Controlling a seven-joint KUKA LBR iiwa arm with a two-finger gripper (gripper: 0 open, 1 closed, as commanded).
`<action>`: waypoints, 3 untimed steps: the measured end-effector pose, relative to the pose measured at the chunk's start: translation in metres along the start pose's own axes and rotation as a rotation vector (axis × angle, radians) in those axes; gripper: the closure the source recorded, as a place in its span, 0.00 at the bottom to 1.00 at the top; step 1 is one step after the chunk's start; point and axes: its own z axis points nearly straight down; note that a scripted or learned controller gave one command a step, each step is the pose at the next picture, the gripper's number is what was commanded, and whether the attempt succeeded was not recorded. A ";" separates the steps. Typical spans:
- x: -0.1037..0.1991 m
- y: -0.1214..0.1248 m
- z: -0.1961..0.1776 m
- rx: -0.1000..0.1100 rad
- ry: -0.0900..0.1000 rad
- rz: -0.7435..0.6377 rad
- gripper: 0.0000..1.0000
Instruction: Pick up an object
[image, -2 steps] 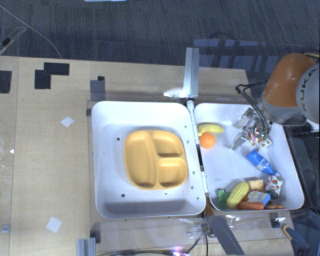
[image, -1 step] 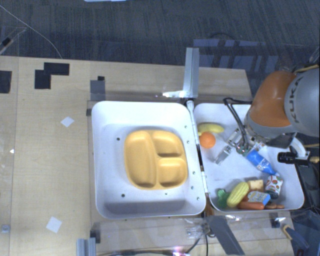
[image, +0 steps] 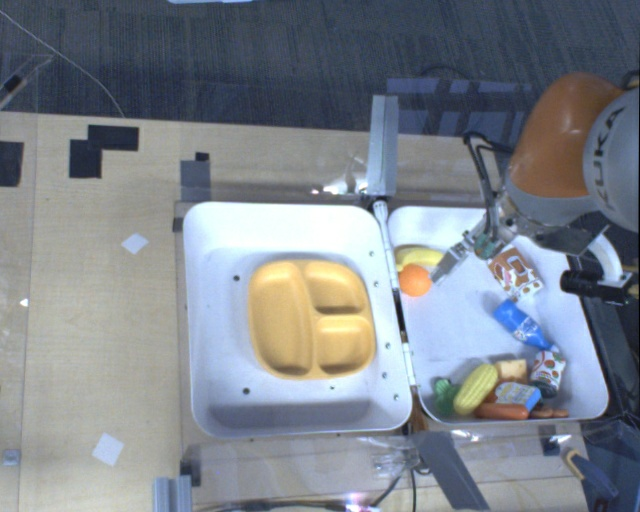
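Gripper (image: 452, 260) hangs in the right bin's (image: 590, 345) upper left, jaws narrow and holding nothing; orange ball (image: 415, 283) sits just lower-left, banana (image: 418, 257) alongside.

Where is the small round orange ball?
The small round orange ball lies in the right white bin, against its left wall, just below the yellow banana.

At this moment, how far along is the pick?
Done: the arm has reached over the right bin, with the gripper low near the banana and orange ball. In hand: nothing shows between its fingers. Left: grasping and lifting an item; the blue bottle, corn and the rest lie in the bin.
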 end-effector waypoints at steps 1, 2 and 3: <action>0.034 0.003 0.000 0.006 0.005 0.109 0.00; -0.062 -0.009 0.054 0.012 0.005 0.112 0.00; -0.062 0.033 0.097 0.014 0.004 0.164 0.00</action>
